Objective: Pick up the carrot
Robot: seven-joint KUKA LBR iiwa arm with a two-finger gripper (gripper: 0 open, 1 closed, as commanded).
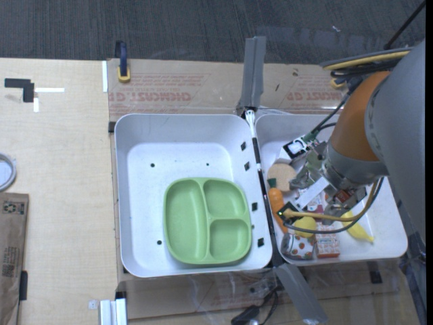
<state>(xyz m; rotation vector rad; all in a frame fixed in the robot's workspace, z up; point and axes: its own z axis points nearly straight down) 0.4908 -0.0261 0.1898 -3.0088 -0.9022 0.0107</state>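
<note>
Camera view: I've got the gripper point(298, 198) down in the right bin point(399, 249), just beside the carrot point(275, 200), which lies against that bin's left wall. Looks like the approach/grasp step; can't tell how the tool stands, wrist clutter hides it. Next move, I'd say, needs centring over the carrot, clear of the banana point(358, 231) and small cartons point(327, 246). Left bin point(135, 181) holds a green divided plate point(207, 220). Light wood bench point(54, 181), dark floor beyond.
</note>
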